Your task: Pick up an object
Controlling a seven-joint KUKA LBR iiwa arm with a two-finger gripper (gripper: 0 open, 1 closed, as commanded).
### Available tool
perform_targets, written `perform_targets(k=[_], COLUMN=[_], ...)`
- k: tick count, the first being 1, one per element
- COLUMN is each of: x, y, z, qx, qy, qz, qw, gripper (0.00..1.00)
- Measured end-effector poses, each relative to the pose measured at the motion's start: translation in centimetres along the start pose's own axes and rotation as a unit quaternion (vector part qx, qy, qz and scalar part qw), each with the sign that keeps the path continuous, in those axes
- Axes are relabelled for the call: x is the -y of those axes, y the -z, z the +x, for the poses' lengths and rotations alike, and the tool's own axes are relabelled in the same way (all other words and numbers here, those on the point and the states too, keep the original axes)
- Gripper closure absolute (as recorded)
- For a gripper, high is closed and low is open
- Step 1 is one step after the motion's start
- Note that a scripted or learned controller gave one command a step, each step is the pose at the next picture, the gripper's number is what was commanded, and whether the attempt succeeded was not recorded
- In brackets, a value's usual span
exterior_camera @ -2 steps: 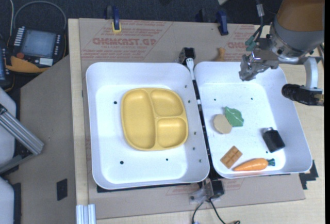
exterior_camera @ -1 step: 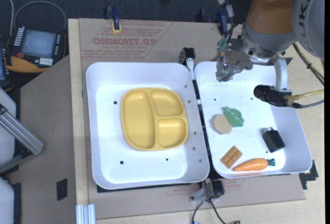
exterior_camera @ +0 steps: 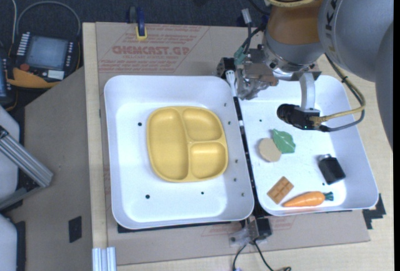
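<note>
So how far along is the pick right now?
Nothing looks picked yet: the orange toy carrot, tan waffle piece, black block and round beige disc all lie in the right white bin. The gripper sits at that bin's upper left corner. The grasp and lift remain.

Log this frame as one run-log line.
end effector: over right bin's upper-left corner, nothing seen held | right bin: carrot, cracker, black block, green leaf | left bin: yellow divided plate

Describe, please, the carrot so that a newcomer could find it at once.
Start at the right-hand white bin, the one without the yellow divided plate. Follow its near rim to the carrot, lying on its side beside a tan waffle-patterned block. It alone is orange and tapered, with a green tip.
</note>
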State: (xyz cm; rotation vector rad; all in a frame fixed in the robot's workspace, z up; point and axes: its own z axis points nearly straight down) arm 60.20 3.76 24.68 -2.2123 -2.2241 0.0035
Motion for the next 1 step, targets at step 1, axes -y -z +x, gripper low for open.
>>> perform_targets(k=[1], x=[0.84], y=[-0.83], z=[5.10], qx=[0.000], qy=[0.000], qz=[0.000], qw=[1.0000], gripper=[1.00])
